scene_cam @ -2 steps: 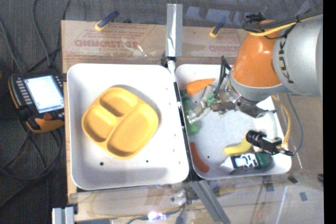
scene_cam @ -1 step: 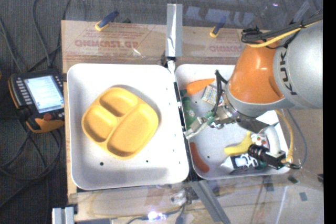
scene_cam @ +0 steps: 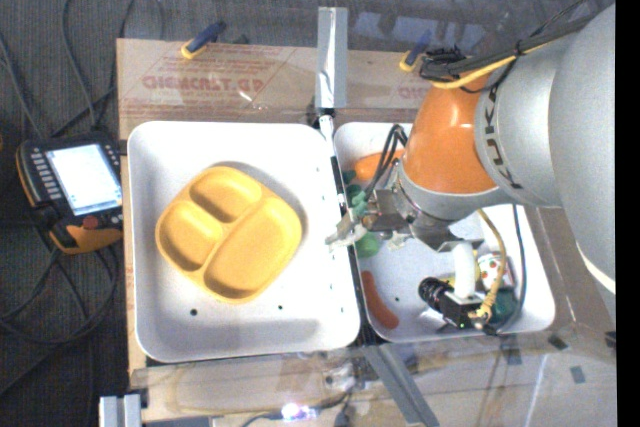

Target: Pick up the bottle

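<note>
Orange-banded arm (scene_cam: pixel 452 150) hangs its gripper (scene_cam: pixel 346 229) over the right white bin (scene_cam: pixel 405 280), grip state unclear; the bottle, probably light slick plastic, wants a mid-body pinch.

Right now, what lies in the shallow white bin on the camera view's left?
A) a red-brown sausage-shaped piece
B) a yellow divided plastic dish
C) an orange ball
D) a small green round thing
B: the yellow divided plastic dish rests on the floor of the left-hand white bin, while the red-brown sausage-shaped piece lies in the right-hand white bin.
</note>
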Robot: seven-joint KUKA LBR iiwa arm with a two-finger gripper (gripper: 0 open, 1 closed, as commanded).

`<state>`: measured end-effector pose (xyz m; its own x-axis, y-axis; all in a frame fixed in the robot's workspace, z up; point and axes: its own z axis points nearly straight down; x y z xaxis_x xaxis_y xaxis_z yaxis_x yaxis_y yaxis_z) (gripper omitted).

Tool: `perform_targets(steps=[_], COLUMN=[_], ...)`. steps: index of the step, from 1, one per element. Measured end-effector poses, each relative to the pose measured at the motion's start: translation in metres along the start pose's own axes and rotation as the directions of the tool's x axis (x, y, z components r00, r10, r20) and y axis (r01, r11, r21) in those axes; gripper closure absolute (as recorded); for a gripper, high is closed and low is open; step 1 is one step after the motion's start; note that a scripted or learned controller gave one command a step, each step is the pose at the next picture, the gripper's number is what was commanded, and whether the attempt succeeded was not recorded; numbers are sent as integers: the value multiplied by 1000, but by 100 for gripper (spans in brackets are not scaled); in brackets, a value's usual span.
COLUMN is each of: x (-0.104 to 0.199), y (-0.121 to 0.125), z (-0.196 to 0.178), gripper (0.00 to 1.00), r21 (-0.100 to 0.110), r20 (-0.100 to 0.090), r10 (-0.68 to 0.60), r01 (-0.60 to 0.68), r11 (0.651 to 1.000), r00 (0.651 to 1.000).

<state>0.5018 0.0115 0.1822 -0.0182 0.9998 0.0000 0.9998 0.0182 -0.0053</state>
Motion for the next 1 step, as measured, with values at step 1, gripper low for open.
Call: perform_targets(steps=[1], x=[-83], y=[-3], z=[0], gripper=[0], r21=[-1], r20=[2], r10=[53], r01=[-53], r11=[999], r00=[999])
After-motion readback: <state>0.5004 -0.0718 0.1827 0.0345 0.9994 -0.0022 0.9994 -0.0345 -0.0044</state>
